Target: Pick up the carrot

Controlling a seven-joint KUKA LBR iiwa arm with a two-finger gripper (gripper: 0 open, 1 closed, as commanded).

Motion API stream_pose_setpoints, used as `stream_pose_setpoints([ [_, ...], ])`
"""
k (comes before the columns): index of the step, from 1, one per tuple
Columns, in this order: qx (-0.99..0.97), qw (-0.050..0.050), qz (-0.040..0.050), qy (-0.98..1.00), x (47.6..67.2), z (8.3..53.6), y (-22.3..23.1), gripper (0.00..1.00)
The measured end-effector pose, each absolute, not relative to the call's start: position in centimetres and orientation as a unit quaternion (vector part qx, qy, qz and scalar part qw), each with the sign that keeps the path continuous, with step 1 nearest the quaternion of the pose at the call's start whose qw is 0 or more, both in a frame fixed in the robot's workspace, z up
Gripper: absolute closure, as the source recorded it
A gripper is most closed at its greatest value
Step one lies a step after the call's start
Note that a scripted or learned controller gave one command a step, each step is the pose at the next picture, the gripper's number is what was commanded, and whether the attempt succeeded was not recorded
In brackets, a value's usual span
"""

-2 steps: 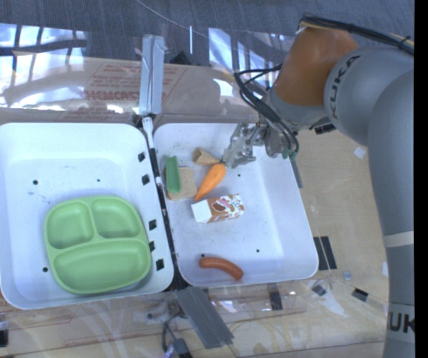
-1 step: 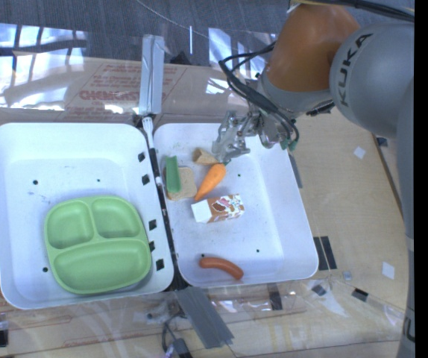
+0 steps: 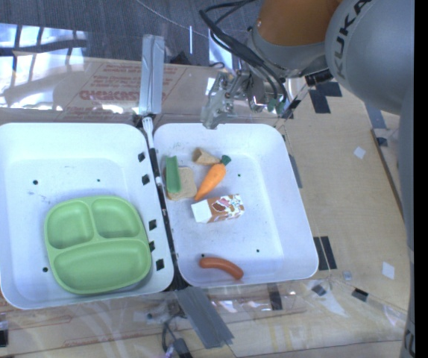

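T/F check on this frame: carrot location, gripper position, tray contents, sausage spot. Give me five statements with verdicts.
1. The carrot lies in the right bin. True.
2. The gripper is clamped on the carrot. False: it hangs over the right bin's far rim, apart from the carrot.
3. The green tray sits in the left bin. True.
4. The sausage lies in the green tray. False: it lies near the right bin's front edge.
5. The carrot's leafy end points toward the sausage. False: it points toward the far rim, away from the sausage.
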State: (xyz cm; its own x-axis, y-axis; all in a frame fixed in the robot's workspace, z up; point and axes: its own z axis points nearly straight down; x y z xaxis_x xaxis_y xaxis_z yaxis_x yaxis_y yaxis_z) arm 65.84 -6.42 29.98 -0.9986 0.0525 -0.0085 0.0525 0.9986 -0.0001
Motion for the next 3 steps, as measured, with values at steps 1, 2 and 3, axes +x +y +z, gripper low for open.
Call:
stream_pose_setpoints([
  [1, 0.109, 0.000, 0.0003, 0.994, 64.9, 27.9, 0.6, 1.00],
  [2, 0.002, 0.003, -0.0007, 1.000, 64.6, 31.7, -1.9, 1.00],
  [3, -0.125, -0.001, 0.0001, 0.992, 65.5, 27.6, 1.0, 1.00],
])
